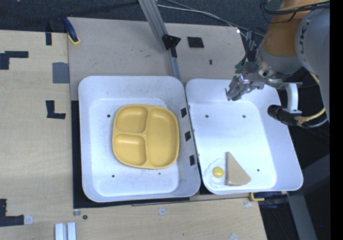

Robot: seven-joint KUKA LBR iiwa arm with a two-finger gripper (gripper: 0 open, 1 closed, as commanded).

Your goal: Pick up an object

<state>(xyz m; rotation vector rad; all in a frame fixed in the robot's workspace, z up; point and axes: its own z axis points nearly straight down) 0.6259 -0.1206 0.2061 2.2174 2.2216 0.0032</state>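
Note:
My gripper hangs over the far edge of the right bin, its fingers pointing down and left with nothing seen between them. At the near left corner of that bin lie a tan wedge-shaped piece and a toy fried egg with a yellow yolk, side by side and well away from the gripper. A yellow divided plate with three compartments rests in the middle of the left bin.
A grey metal pole slants from the top down to the gap between the bins. Cables run over the bench behind the right bin. Black tape marks dot the wooden bench on the left.

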